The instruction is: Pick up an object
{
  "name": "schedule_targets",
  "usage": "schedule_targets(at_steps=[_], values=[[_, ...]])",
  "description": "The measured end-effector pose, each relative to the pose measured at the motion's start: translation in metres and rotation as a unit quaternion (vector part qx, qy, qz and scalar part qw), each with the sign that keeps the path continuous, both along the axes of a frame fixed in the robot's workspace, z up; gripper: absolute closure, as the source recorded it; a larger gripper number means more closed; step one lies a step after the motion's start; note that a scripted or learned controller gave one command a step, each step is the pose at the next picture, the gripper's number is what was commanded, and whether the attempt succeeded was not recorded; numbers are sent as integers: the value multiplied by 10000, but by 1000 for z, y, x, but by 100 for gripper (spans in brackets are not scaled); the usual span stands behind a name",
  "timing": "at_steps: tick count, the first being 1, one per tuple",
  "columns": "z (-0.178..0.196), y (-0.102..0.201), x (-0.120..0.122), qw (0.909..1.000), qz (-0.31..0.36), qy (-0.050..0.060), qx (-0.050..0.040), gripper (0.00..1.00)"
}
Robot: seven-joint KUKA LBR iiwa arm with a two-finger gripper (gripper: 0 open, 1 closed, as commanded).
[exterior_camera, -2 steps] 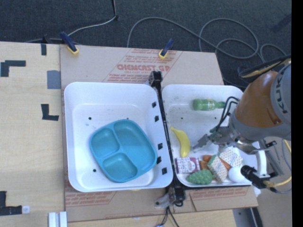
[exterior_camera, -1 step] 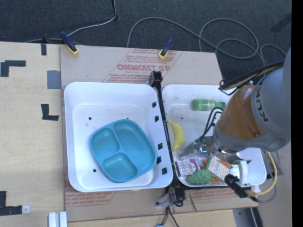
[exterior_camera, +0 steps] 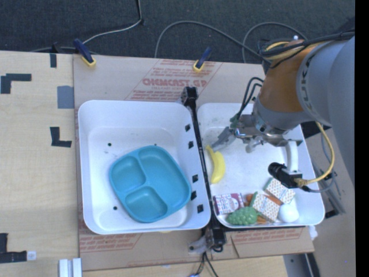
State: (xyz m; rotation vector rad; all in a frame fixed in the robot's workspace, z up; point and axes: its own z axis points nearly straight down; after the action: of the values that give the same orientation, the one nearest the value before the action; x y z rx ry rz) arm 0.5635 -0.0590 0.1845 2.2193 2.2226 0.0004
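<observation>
— Since the arm leans in low over the right bin [exterior_camera: 311, 172], is the claw [exterior_camera: 222, 138] going for that banana [exterior_camera: 217, 165]?

— Looks so. It hangs just above the banana's top end, by the divider, but whether it's spread or pinched I can't tell, and nothing sits in it.

— And the rest?

— Green toy [exterior_camera: 243, 216] and little packets [exterior_camera: 271, 199] huddle in the near corner; blue tray [exterior_camera: 150, 182] fills the left bin [exterior_camera: 92, 131].
</observation>
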Motion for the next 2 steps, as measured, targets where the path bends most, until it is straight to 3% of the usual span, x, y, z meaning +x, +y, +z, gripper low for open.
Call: schedule_targets(at_steps=[1,2], values=[[-1,21,16,10000,-1,14,2,0],[-1,22,32,10000,-1,12,1,0]])
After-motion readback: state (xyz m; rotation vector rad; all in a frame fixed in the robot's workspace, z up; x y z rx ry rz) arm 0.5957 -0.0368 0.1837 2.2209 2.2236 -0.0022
